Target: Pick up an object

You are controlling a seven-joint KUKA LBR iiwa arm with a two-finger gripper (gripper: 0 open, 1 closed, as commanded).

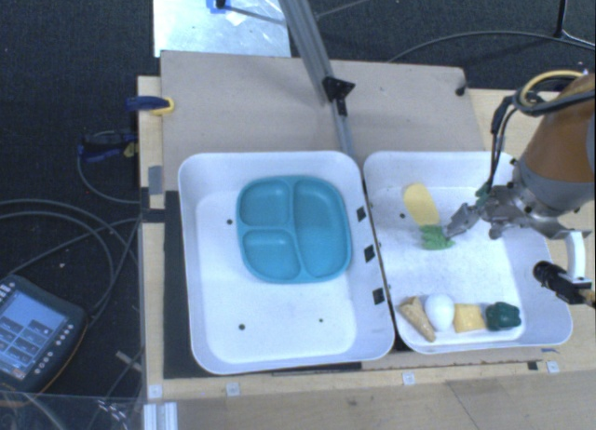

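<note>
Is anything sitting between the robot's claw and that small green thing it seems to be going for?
Nothing visible does. The gripper is right beside the green object in the right bin. The yellow piece lies just behind, off to the side.

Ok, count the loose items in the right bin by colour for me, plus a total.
Yellow: 2, the long piece and the block
Green: 2, the light lump and the dark piece
White: 1, the egg
Tan: 1, the cone
Total: 6

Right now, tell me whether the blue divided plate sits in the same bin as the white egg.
No. The blue divided plate lies in the left bin, while the white egg rests in the right bin.
</note>
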